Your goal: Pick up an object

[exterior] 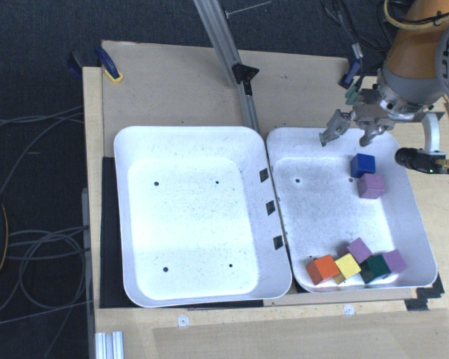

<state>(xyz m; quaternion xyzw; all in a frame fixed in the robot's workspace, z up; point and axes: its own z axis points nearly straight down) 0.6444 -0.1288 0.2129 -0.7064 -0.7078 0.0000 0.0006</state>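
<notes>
Overhead, the grey two-finger metal gripper [354, 132] hangs above the far edge of the right-hand shallow white plastic bin [314, 200], its two fingers spread apart and gripping nothing. It belongs to the grey robot arm with an orange band [419, 43], which enters from the bench's far right corner.

Just nearer than the gripper, close to the bin's far right corner, sits a small blue cube [363, 164]. Touching its near side is a pale lilac cube [371, 185]. Neither block touches the gripper.

Along the same bin's near edge, toward its near right corner, five more small blocks crowd together: an orange cube [323, 268], a yellow cube [347, 265] beside it, a purple cube [358, 248] just behind the yellow one, a dark green cube [374, 267] to the right, and another purple cube [393, 260] at the end of the row.

The left-hand shallow white plastic bin [191, 215] sits side by side with the right one, their rims meeting at the middle, where three small dark clips [270, 207] join them.

Both bins rest on a pale wooden bench [172, 88]. A slanted grey metal pole [223, 43] rises from the bench's far edge. A blue and yellow clamp [108, 64] grips the far left corner. Black cables [30, 238] trail on the dark floor beyond the bench's left edge.
</notes>
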